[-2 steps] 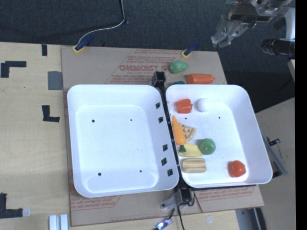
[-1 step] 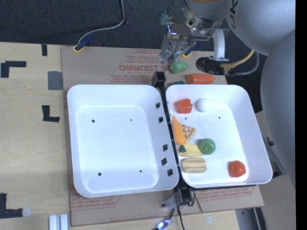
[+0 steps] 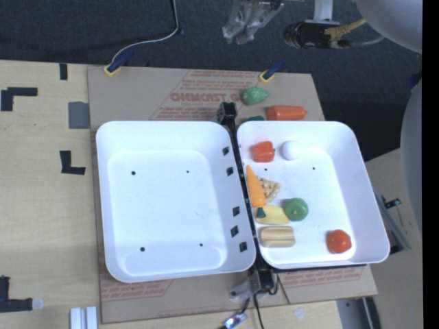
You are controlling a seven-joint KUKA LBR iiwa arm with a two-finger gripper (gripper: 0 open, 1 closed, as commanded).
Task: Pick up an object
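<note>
My gripper (image 3: 241,27) hangs high at the top of the view, well above and behind both bins, with nothing between its translucent fingers. The right bin (image 3: 350,184) holds several toy foods: an orange-red block (image 3: 262,151), a white ball (image 3: 290,150), an orange carrot (image 3: 255,188), a tan cracker (image 3: 271,189), a yellow piece (image 3: 271,215), a green apple (image 3: 295,209), a tan bread loaf (image 3: 276,236) and a red tomato (image 3: 338,241).
The left bin (image 3: 164,197) lies beside the right one on a cardboard sheet (image 3: 192,94). Behind the bins on the cardboard lie a green object (image 3: 254,95) and an orange-red cylinder (image 3: 286,113). A cable (image 3: 147,43) crosses the dark floor behind.
</note>
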